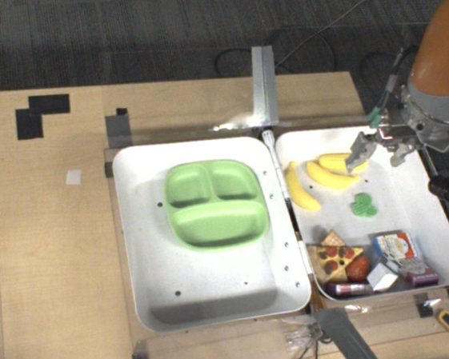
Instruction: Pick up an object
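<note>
Above the back of the right bin (447, 222), my gripper (380, 153) is open, with nothing between its fingers. Its left finger (358, 152) overlaps the right end of a yellow banana (330, 172); I cannot tell whether they touch. A second banana (301, 192) lies by the bin's left wall. A small green piece (363, 205) sits in the middle of the bin, below the gripper. Along the front edge lie a pizza slice toy (336, 257), a red item (357, 268) and a small printed box (396, 247).
The left bin (148, 248) holds a green divided plate (214, 201). A metal post (264, 81) rises behind the seam between the bins. Cables run at the right edge of the bench.
</note>
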Robot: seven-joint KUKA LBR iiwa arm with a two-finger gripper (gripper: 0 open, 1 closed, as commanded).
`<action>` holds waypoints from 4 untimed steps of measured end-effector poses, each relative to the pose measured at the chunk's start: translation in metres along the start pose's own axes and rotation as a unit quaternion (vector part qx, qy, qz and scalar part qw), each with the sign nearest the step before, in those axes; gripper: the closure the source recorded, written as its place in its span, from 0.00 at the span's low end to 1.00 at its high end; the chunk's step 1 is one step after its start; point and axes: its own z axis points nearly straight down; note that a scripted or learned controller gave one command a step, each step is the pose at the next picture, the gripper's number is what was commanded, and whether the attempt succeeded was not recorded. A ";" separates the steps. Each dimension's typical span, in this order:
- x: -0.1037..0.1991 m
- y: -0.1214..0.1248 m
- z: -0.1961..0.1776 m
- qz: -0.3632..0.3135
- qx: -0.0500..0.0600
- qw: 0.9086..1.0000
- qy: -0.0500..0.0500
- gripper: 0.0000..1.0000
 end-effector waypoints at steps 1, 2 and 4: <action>0.044 0.031 0.074 -0.068 -0.002 0.998 0.000 0.00; 0.016 0.036 0.022 0.025 -0.002 1.000 -0.001 0.00; -0.006 0.069 0.170 -0.038 -0.004 0.999 -0.001 0.00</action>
